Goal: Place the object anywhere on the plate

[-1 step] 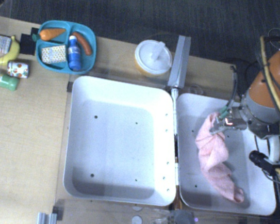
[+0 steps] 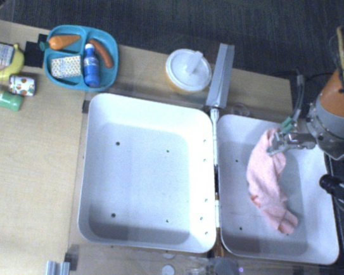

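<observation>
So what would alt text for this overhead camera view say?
A grey-and-orange robot arm's gripper pinches the top of a pink cloth hanging into the right white bin. A blue divided plate of toy food sits beyond the left bin.

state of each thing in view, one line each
pink cloth: crumpled, top end lifted at the hand, rest trailing in the right bin
hand: over the right bin, at the cloth's top end
right bin: holds the cloth
left bin: nothing on its floor
blue tray: filled with toy food, on the bench
white lidded container: lid on, upright
</observation>
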Controlling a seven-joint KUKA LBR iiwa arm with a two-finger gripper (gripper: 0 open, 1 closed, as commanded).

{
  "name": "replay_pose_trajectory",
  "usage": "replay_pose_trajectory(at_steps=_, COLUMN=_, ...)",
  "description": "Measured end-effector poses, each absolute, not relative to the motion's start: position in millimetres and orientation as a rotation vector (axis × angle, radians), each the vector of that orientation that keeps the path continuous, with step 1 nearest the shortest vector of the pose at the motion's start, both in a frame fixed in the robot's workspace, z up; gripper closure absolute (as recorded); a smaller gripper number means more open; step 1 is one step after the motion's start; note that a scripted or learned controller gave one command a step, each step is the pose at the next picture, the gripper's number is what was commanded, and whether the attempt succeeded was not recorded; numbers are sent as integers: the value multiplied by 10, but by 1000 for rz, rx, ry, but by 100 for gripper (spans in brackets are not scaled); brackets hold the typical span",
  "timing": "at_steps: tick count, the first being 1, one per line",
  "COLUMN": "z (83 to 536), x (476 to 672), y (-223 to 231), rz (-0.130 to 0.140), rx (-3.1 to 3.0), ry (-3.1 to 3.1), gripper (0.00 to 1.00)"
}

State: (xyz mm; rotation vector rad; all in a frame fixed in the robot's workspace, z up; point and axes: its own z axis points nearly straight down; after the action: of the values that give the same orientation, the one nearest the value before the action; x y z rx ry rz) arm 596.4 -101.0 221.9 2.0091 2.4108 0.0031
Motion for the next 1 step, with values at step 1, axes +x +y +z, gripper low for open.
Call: replay_pose_trajectory(at_steps=1, z=2148, x=5873, y=-467, rz=2, rx=1483, ry=2767, gripper=100)
